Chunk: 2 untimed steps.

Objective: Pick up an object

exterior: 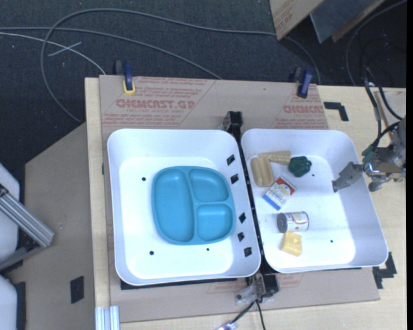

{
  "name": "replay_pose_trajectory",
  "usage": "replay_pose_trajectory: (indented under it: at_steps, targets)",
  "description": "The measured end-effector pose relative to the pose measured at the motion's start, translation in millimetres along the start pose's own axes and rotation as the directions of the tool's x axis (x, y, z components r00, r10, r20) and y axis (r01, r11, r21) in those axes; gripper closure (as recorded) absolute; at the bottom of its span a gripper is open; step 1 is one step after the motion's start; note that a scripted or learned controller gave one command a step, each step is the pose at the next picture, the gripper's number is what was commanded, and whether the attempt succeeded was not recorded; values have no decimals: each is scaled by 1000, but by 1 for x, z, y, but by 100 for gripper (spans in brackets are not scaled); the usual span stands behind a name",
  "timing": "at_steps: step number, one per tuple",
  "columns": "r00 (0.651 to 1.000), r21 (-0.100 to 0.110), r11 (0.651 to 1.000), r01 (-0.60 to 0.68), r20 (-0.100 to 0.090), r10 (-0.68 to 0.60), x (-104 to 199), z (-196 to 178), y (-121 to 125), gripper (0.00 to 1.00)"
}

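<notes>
White bins, small objects clustered left in the right bin [361,213].
Claw [352,175] hovers over bare floor beside them; grip state unclear.

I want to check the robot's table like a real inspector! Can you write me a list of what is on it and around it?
Surface: a bench bearing a left bin and a right bin, side by side.
Job's things: in the right bin, a tan block, a dark green lump, a small carton, a can lying on its side, a yellow piece.
Clutter: a blue divided plate in the left bin.
Grippers: the gripper is at the right bin's right side, holding nothing.
Cables: thin cables on the dark floor.
Surroundings: two clamps on the board's far edge; a cardboard box beyond.
</notes>
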<state>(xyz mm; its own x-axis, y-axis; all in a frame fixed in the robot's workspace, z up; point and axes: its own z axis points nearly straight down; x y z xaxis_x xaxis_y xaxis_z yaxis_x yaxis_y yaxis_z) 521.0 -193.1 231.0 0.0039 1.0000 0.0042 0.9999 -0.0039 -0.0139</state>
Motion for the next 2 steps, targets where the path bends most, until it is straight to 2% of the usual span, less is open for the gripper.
replay_pose_trajectory:
  at_steps: [1,2]
  targets:
    - [1000,-13,1000,4,3,-4,1,-7,3,0]
    - [1000,-9,1000,4,2,-4,3,36,6,0]
